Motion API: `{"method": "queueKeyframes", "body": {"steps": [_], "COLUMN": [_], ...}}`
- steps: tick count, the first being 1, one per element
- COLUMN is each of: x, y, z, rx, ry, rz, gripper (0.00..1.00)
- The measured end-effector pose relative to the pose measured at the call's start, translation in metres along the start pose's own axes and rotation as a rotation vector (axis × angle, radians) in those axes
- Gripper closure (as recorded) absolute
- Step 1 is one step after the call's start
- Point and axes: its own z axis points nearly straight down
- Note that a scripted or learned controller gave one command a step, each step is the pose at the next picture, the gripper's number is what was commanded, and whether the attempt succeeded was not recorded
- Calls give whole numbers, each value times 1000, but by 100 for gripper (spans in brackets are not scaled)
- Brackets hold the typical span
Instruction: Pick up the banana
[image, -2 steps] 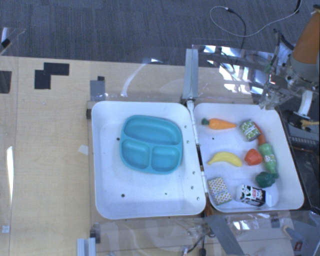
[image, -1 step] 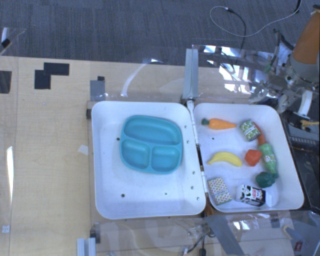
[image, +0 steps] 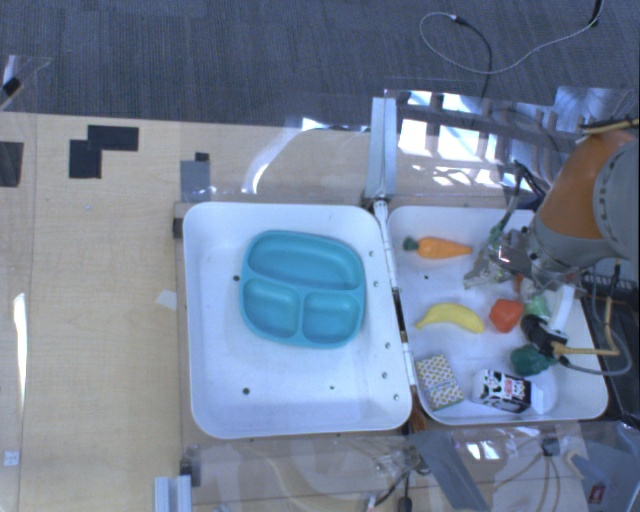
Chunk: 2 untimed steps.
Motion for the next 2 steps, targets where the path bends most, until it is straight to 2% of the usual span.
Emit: {"method": "queueKeyframes", "body": {"steps": [1, 2], "x": [47, 51], "y": [-67, -93], "z": [11, 11], "rx": [4, -4], "ry": [-4, -1], "rz": [339, 757], "gripper": [0, 0]}}
